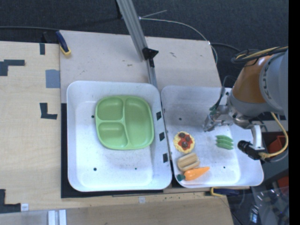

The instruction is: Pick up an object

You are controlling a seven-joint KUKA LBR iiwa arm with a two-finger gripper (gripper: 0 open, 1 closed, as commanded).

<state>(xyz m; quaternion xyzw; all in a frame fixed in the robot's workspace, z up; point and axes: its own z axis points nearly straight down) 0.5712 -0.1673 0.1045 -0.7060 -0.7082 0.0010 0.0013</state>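
The green bean pod toy (pixel 224 142), lying in the right bin (pixel 243 175) just beside the gripper (pixel 209 124), looks light, stiff and slick; best pinched across its narrow width. The arm reaches in low from the right, wrist angled down; whether its pincer is released or clenched, I cannot tell.

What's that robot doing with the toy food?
The robot arm reaches into the right bin, trying to pick something up. Its gripper hangs low over a bare patch of that bin, next to the green beans, with nothing in it. A little pizza, a hot dog and a carrot lie near the bin's front left corner. The left bin holds a green divided plate.
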